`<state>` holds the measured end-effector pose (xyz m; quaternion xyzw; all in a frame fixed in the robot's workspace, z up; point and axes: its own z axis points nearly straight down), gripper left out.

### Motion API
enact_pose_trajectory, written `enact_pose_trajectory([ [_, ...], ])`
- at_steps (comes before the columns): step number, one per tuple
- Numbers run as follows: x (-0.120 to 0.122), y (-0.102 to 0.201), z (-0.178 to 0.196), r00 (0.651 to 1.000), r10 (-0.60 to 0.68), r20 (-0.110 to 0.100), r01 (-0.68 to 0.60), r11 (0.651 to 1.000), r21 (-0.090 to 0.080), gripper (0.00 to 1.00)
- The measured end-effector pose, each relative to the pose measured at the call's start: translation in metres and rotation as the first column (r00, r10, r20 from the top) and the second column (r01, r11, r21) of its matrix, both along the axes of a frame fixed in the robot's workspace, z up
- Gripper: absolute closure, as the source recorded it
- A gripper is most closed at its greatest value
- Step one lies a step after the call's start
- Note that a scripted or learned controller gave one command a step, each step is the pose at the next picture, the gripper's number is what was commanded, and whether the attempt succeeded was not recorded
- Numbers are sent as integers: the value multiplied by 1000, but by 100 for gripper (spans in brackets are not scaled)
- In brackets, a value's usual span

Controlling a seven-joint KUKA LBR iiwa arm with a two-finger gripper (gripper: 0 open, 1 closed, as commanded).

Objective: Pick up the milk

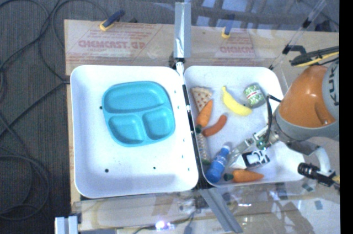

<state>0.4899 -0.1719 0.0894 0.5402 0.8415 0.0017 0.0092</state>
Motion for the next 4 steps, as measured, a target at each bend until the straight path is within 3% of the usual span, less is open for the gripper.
enact_pose_trajectory([
  [1,2,2,10,1000,3,1,-3,1000,4,100],
  [2,2,2,10,1000,3,1,-3,1000,4,0],
  [3,0,-43,-1,996,-84,-12,85,996,17,0],
  [4,6,-33,1,837,-547,-10,547,837,28,0],
])
